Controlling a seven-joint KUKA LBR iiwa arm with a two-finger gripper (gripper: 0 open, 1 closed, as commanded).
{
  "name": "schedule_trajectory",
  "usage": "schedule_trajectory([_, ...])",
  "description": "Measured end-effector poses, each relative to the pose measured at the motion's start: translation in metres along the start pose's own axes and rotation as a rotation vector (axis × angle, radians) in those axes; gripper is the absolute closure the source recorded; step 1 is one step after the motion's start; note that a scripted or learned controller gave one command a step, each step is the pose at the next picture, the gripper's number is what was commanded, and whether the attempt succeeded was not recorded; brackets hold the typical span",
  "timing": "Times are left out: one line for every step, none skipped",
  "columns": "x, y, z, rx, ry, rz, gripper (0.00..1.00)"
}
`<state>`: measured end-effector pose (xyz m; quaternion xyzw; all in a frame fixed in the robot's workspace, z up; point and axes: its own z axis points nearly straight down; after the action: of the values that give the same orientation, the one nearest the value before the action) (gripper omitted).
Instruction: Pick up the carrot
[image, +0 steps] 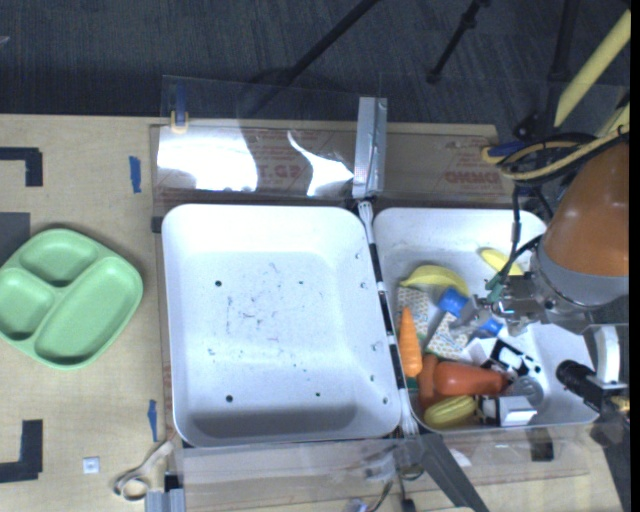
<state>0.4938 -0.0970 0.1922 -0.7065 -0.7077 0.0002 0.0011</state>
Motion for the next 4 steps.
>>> schedule_trajectory([0.031, 0.005, 0.008, -0.001, 0.000, 0.263, 0.00])
schedule_trajectory([0.050, 0.081, 0.008, -0.001, -0.001, 0.478, 0.00])
schedule_trajectory([0.011, 0.122, 0.008, -0.001, -0.002, 0.738, 0.00])
schedule_trajectory([0.015, 0.123, -0.002, 0.000, -0.002, 0.732, 1.00])
